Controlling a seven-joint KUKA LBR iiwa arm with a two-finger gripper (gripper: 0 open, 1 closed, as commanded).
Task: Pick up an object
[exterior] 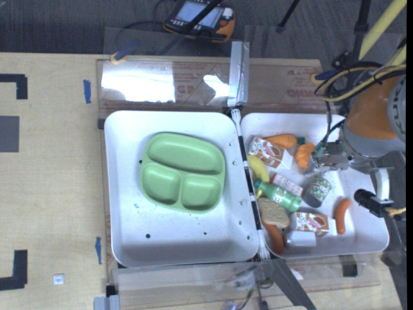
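Observation:
The right bin (371, 234) holds several toy foods. A brown-and-white carton (264, 150) lies near its back left, with an orange piece (282, 141) behind it and a small orange fruit (303, 154) beside it. A yellow banana (258, 168) and a green bottle (282, 197) lie along the left wall. A grey can (317, 189) sits mid-bin, and an orange sausage (342, 215) lies to its right. My gripper (324, 160) hangs over the bin just behind the can, beside the orange fruit.
The left bin (122, 192) holds a green divided plate (182, 171). A bread slice (273, 212), a second carton (310, 221) and a white block (301, 239) crowd the right bin's front. A metal divider (245, 173) separates the bins. Cables hang at the right by the arm.

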